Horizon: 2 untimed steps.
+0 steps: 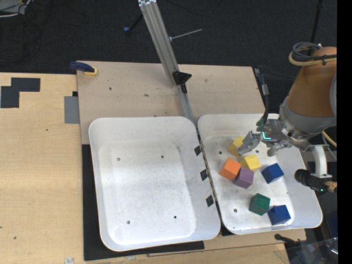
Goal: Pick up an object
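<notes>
Worktop [44, 164] of pale wood carries two white bins: the left bin [143, 180] and the right bin [300, 216], against a dark floor behind. Seven blocks lie in the right bin: two yellow, two blue, one orange, one purple, one green. Over the yellow block [237, 146] hangs the end effector [254, 141]; I cannot tell how wide it stands.

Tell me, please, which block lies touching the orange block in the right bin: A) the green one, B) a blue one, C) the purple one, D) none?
C: the purple block rests against the orange block, while the green block and both blue blocks lie apart from it.
</notes>
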Tool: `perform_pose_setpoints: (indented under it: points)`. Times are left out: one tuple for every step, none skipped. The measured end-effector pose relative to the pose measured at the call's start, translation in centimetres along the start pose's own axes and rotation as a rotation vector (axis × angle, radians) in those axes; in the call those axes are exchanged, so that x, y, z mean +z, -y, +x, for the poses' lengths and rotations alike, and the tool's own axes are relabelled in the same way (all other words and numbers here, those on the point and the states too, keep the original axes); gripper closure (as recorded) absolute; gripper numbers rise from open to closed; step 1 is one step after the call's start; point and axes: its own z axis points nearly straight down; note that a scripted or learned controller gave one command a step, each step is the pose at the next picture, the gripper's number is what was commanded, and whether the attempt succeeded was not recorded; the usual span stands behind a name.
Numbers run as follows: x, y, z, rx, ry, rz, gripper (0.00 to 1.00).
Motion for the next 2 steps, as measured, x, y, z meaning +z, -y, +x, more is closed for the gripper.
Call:
perform_pose_setpoints:
  points:
    - [6.4, -0.1, 0.2, -0.002, -0.001, 0.007, 0.00]
    - [9.7, -1.3, 0.4, 0.002, 0.004, -0.029, 0.00]
